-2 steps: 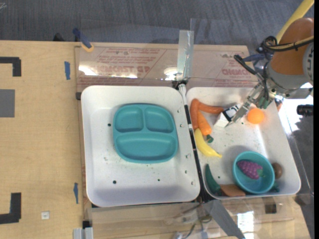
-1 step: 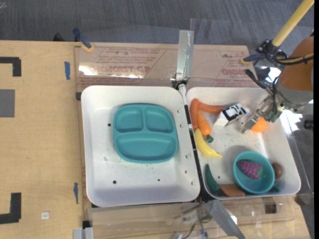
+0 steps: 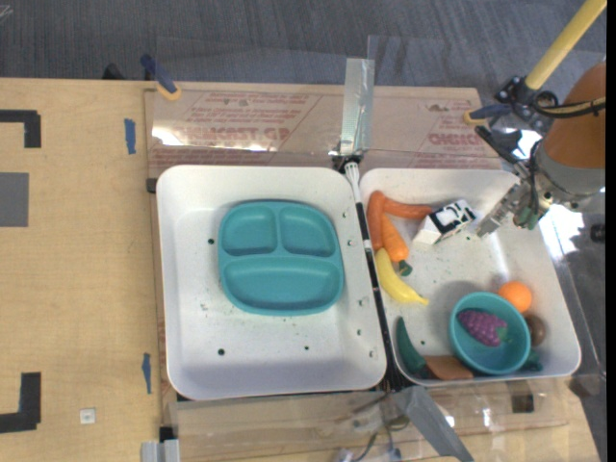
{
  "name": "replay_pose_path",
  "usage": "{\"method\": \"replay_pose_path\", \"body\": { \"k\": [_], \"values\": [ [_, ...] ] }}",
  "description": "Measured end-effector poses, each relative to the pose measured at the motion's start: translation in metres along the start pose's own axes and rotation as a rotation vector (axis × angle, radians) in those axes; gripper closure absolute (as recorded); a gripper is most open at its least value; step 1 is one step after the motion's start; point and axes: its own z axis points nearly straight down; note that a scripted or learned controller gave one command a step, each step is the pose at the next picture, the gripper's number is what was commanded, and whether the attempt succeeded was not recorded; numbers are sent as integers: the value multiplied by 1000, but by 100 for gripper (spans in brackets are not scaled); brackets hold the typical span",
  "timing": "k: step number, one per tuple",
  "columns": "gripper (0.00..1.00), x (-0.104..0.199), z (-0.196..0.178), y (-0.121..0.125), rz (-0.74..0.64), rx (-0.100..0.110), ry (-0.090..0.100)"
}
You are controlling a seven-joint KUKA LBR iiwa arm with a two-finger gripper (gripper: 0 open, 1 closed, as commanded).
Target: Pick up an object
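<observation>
My gripper [image 3: 506, 218] hangs over the upper right part of the right bin [image 3: 558, 268], under the orange wrist band. Its two fingers stand apart, open, with nothing between them. Just left of it lies a small black and white object [image 3: 449, 218]. Two orange carrots [image 3: 387, 221] and a yellow banana [image 3: 396, 278] lie along the bin's left wall. A teal bowl [image 3: 490, 333] holding purple grapes [image 3: 484, 326] sits at the bin's front, with an orange fruit [image 3: 517, 295] touching its far rim.
The left bin [image 3: 183, 287] holds a teal divided plate [image 3: 281, 257]. A dark green item [image 3: 408, 350] and an orange-brown one [image 3: 447, 369] lie by the bowl's front left. A metal divider post [image 3: 357, 104] stands behind the bins.
</observation>
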Motion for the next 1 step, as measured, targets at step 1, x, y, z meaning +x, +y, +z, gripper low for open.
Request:
{"method": "replay_pose_path", "body": {
  "k": [1],
  "values": [
    [0,1,1,0,0,1,2]
  ]
}}
